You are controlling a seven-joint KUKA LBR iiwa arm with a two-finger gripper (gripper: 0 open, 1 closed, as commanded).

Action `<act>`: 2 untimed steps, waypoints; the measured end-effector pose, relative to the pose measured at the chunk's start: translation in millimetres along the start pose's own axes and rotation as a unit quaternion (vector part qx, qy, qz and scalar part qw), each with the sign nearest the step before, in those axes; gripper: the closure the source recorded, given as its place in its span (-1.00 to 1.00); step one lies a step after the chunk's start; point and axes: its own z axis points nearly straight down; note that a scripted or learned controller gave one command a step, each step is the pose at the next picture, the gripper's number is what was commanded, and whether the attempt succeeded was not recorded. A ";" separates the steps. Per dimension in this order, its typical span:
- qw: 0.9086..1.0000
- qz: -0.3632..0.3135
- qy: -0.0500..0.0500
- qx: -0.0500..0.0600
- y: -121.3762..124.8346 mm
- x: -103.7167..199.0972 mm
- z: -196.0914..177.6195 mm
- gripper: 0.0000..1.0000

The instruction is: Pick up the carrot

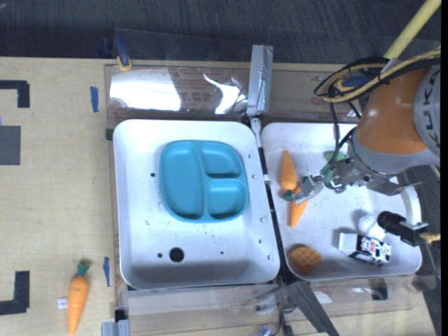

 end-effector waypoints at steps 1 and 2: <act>0.998 -0.062 0.000 0.001 8.6 6.5 1.9 -1.00; 0.990 -0.143 0.001 0.003 21.8 -41.0 48.5 -1.00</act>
